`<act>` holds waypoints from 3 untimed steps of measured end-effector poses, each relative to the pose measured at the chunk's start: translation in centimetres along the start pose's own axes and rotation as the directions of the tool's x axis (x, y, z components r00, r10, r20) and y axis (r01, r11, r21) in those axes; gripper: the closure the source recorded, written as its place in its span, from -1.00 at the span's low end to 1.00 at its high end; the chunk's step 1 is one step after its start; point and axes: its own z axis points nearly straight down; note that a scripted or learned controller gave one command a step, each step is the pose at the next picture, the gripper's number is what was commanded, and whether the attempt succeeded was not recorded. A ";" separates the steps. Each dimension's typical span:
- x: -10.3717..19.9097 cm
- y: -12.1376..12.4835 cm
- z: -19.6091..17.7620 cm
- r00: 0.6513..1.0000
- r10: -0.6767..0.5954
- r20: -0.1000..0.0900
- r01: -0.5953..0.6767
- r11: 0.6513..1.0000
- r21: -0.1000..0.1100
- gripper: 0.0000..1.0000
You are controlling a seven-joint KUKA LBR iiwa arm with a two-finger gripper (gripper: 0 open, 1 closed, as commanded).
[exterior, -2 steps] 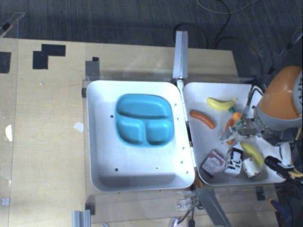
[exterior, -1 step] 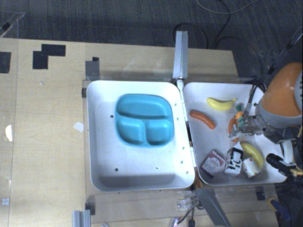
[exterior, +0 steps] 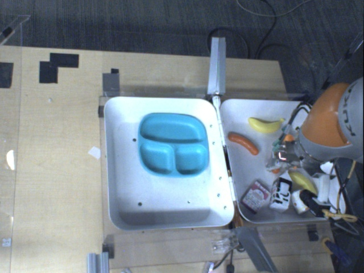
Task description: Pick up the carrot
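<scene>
The carrot (exterior: 243, 143) lies free in the right bin (exterior: 239, 206), left of the banana (exterior: 265, 124), while the jaws, whose state I cannot tell, sit low at its right side.

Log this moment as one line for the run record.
task: pick up carrot | gripper: over right bin | carrot: lying in right bin, apart from gripper | status: not grasped

Glossy blue plastic tray (exterior: 172, 143); smooth white bins (exterior: 122, 169); matt wooden bench (exterior: 57, 152).
</scene>
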 end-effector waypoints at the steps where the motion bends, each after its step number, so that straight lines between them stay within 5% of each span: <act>1: 0.0 -0.2 0.3 1.000 0.000 -0.001 0.000 1.000 0.006 -1.00; 2: 3.0 3.6 -1.7 0.992 -0.127 -0.006 0.127 0.992 0.015 -1.00; 3: -6.9 0.8 -1.6 0.991 -0.130 -0.004 0.130 0.991 0.017 -1.00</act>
